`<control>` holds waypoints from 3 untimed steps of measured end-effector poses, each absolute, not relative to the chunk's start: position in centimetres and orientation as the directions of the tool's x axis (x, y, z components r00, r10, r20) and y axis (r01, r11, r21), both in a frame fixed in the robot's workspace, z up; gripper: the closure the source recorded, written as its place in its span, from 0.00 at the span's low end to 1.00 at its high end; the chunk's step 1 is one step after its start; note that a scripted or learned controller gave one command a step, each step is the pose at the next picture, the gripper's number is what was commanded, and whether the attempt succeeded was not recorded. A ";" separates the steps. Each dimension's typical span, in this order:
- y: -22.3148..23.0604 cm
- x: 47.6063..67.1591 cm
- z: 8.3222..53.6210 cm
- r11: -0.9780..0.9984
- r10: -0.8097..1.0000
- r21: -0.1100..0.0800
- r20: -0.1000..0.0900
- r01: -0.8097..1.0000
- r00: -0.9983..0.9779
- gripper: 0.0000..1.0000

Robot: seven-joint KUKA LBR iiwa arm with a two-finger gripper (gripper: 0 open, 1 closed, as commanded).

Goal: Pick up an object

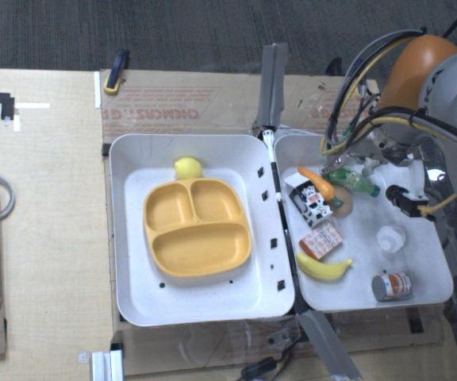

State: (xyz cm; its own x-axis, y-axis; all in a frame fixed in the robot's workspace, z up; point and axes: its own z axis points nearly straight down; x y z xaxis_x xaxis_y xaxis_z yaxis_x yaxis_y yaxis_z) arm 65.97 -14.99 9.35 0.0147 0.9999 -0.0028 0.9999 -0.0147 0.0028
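The pincer [341, 163], finger state impossible to tell, is hovering over the right bin's [431, 288] clutter beside the green bottle [357, 182], apparently approaching; next comes descent and closure.

Left bin [125, 213] holds a divided tray [198, 227], a lemon [188, 167] behind it; right bin [435, 272] holds a banana [324, 267] left of a can [392, 286].
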 end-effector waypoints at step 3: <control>-15.0 61.3 20.1 0.116 0.993 0.000 -0.002 0.993 -0.116 1.00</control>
